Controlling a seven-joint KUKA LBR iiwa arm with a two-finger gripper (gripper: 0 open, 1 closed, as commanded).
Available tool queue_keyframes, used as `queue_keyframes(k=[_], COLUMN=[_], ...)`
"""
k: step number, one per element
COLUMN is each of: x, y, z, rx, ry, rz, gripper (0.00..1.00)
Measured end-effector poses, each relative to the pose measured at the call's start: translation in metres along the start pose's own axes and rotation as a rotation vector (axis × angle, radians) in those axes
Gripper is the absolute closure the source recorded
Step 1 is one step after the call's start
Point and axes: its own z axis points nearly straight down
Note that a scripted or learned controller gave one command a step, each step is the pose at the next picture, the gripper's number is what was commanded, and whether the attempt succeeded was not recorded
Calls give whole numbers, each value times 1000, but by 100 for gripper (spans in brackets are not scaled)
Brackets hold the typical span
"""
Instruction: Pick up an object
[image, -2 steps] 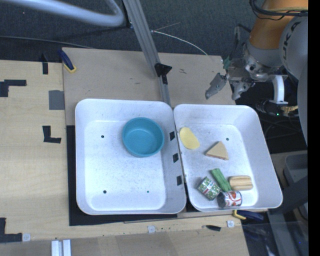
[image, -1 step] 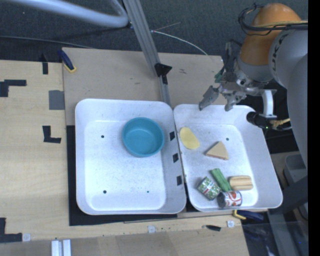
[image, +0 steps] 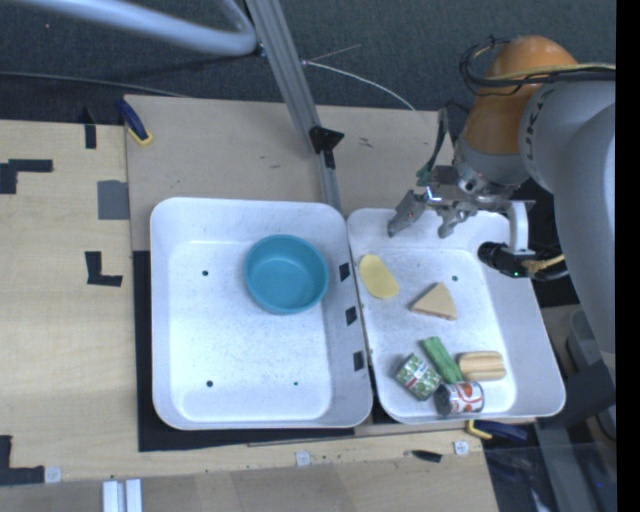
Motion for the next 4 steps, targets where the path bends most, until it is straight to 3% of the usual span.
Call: queue_keyframes(k=[1, 2, 4], x=[2, 2, 9], y=[-2, 0, 4], z=[66, 51, -74], rx=[3, -4, -12], ry=[1, 0, 0], rz=[0, -2, 0], gripper=[0, 100, 100])
